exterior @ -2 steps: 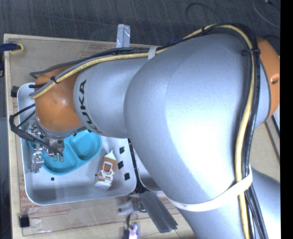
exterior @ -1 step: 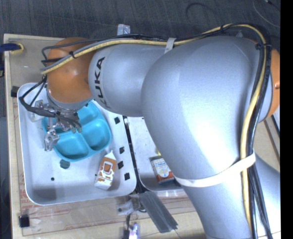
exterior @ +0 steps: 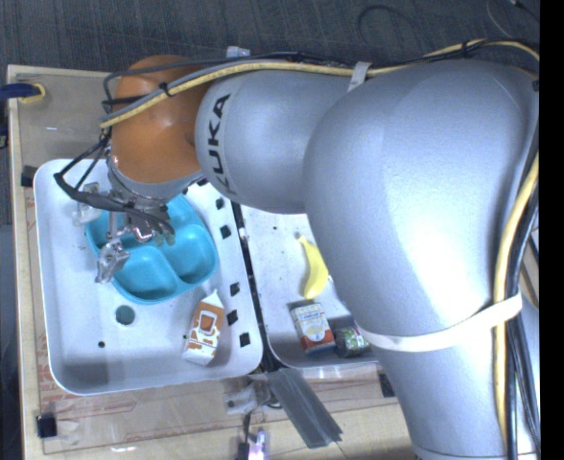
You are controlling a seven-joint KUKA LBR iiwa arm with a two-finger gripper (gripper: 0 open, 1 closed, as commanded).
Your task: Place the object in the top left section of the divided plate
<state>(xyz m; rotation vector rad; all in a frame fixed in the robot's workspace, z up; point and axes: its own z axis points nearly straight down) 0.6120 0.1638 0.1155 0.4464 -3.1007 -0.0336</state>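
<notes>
A blue divided plate (exterior: 181,257) lies in the left white bin (exterior: 71,353), towards its far side. My gripper (exterior: 133,245) hangs directly over the plate's left half, below the orange wrist band. Its two metal fingers (exterior: 109,257) stand apart, and only blue plate shows between them. The wrist and cables hide the far part of the plate, including much of its top left section. I see no loose object lying in the visible sections of the plate.
In the left bin a small brown-and-white carton (exterior: 203,329) lies near the front wall and a small dark-green disc (exterior: 124,314) sits beside the plate. The right bin (exterior: 282,353) holds a banana (exterior: 313,268), a small carton (exterior: 310,324) and a dark item (exterior: 351,341). The arm covers most of the right side.
</notes>
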